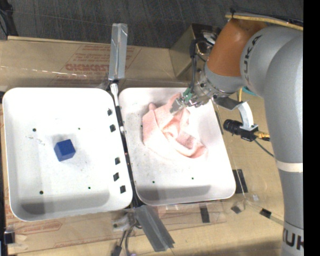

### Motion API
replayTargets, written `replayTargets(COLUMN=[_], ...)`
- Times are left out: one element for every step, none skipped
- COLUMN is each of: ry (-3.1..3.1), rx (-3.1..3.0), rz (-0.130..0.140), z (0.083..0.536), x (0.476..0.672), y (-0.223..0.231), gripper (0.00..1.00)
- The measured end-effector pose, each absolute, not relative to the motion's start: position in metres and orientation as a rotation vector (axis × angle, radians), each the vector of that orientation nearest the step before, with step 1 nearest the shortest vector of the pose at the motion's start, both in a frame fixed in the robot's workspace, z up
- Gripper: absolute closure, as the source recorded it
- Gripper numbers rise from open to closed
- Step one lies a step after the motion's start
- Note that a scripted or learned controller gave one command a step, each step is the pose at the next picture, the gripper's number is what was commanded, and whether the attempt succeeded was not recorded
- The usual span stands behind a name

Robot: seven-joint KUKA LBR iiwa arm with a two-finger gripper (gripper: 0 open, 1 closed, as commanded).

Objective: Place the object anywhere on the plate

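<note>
Our pink cloth (173, 131) lies just below-left of our gripper (182, 102), whose grip we cannot tell.

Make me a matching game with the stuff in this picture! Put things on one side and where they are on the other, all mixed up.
Things:
1. blue cube
2. pink cloth
3. gripper
4. cardboard box

Places:
A. at the top edge of the pink cloth
B. crumpled in the right bin
C. behind both bins
D. sitting in the left bin

Right pairs: 1-D, 2-B, 3-A, 4-C
</note>
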State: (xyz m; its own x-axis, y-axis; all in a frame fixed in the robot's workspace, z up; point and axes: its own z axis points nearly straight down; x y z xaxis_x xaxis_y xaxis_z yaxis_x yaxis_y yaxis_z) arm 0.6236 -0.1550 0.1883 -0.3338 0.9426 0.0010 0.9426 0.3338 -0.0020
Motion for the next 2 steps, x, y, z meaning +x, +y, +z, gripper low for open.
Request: replayTargets(ry=[-2.572, -2.88], rx=[-1.802, -1.246], rz=[0.001, 0.002], z=[0.232, 0.241], x=[0.624, 0.604], y=[-0.154, -0.105], gripper=[1.0, 1.0])
